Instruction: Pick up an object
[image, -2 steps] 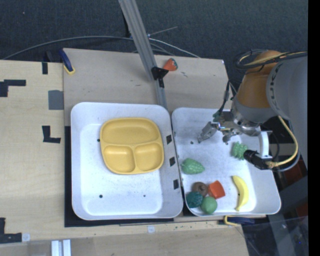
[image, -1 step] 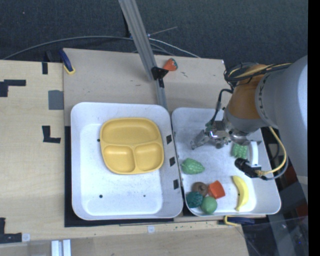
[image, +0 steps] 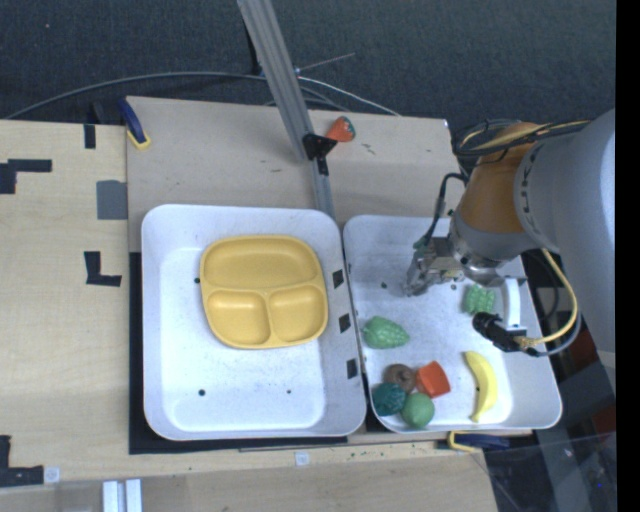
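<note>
Grey-armed gripper (image: 420, 280) hangs low in the right bin (image: 380, 245), its fingers apparently pinching nothing though I cannot tell their spread, with the green leafy toy (image: 384, 332) just below it, the banana (image: 483, 385) farther off, and the yellow divided plate (image: 265, 291) in the left bin.

Grey arm (image: 560, 190) from the right, wrist bent steeply downward.

A single fixed camera looked down at a slant from above the tabletop (image: 60, 250), far enough off to take in both white bins, the left bin (image: 160, 330) and the right bin (image: 520, 400), with the arm (image: 560, 190) entering from the frame's right.
</note>
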